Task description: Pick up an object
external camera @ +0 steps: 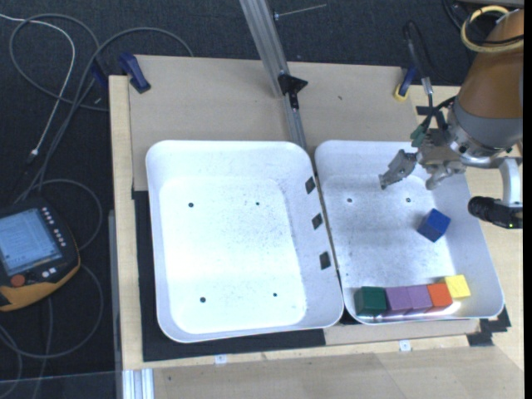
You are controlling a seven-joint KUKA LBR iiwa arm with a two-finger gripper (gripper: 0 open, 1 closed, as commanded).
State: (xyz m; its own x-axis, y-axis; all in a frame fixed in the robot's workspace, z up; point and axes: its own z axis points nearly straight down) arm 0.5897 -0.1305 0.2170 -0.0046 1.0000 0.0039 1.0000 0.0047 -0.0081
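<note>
Camera view: gripper (413, 171) is seen w/ fingers spread, nothing btwn them, hung over the right bin (332, 223) at its 12 o'clock, likely staged for a descent. Blue cube (433, 224) lies loose at approx 4 o'clock from it, near, apart. Green (371, 298), purple (402, 298), orange (439, 293), yellow (458, 287) blocks are lined touching along the bin's 6 o'clock wall, prob. harder to grasp.
</note>
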